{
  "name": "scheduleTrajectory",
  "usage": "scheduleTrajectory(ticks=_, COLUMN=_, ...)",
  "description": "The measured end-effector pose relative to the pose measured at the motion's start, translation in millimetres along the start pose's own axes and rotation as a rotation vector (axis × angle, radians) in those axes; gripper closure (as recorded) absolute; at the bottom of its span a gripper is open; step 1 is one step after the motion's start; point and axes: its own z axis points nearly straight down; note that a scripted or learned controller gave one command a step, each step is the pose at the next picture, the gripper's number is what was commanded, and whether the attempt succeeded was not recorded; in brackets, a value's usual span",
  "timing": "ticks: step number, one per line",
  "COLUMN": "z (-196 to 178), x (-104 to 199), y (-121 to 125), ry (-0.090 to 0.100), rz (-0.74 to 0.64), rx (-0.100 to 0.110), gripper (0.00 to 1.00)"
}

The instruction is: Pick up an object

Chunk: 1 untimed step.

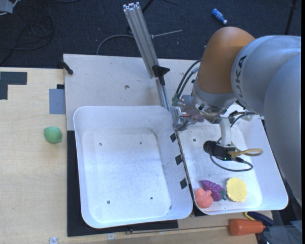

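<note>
Dark carpet [91, 19] is stretching across the back of the scene, with loose cables [112, 37] trailing over it. Pale wood-grain worktop [20, 177] is running down the left side, and a smooth white board [107, 80] is lying on it beneath the bins.

The grey arm [274, 85] is reaching in from the right, its glossy orange band [223, 60] bulging above the wrist. The left bin [122, 161], shallow, white and round-cornered, is sitting beside the right bin [264, 172], their rims touching. A ribbed aluminium bar [145, 42] is slanting down from the back toward the seam between them.

The claw [180, 118] is hanging over that seam at the back corner of the right bin; whether it is open or closed cannot be told.

Three small things are lying together at the front of the right bin, well apart from the claw. A yellow disc [236, 189], flat and round, is sitting just beside a knobbly purple bunch [212, 187], which is touching a smooth salmon-orange lump [204, 199].

An orange tube-like thing [246, 226] is lying outside the bin at the front. A matte green ball [53, 134] is resting on the wood, left of the bins.
</note>
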Motion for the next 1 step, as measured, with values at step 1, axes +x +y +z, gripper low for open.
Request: scheduleTrajectory(ticks=1, z=-7.2, x=37.4, y=17.8, ry=0.000, rz=0.001, rx=0.000, gripper=1.00)
